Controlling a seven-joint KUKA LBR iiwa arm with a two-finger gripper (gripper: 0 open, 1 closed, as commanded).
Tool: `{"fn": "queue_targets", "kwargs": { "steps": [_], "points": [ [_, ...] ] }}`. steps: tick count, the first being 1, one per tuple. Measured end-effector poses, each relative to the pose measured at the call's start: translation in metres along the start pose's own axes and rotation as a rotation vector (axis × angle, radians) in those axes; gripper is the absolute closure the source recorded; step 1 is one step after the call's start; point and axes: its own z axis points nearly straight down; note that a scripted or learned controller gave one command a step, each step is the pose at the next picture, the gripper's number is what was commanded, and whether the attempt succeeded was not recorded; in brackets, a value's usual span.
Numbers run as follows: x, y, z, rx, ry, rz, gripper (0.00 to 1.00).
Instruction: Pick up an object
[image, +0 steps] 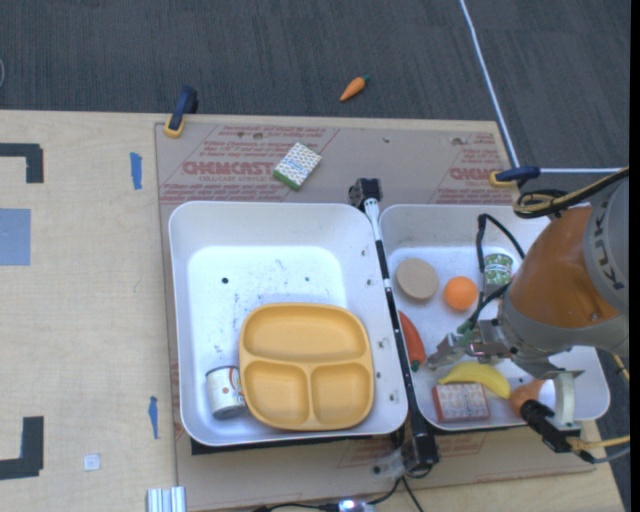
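Observation:
The right bin (440, 225) holds a tan round disc (416, 279), an orange ball (460, 293), a green-and-white cup (497, 268), a red pepper-like piece (412, 338) by its left wall, a yellow banana (478, 376) and a small red-and-white box (460, 402). My gripper (452, 350) hangs low over the bin's front part, just above the banana and right of the red piece. Nothing shows between its fingers. The arm's orange band (560, 290) covers the bin's right side.
The left bin (190, 300) holds a yellow three-part plate (305, 365) and a small can (224, 391) at its front left. A green-and-white box (297, 165) lies on the cardboard behind the bins. A toy carrot (352, 88) lies on the floor beyond.

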Motion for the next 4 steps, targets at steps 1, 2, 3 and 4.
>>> {"fn": "queue_targets", "kwargs": {
  "steps": [1,2,3,4],
  "points": [
    [0.002,0.038,0.001,0.003,-0.003,-0.001,0.00],
    [0.006,0.015,0.001,0.002,0.004,-0.004,0.00],
    [0.002,0.001,0.001,0.001,0.006,-0.006,0.00],
    [0.005,0.001,0.001,0.001,0.004,-0.004,0.00]
  ]
}}
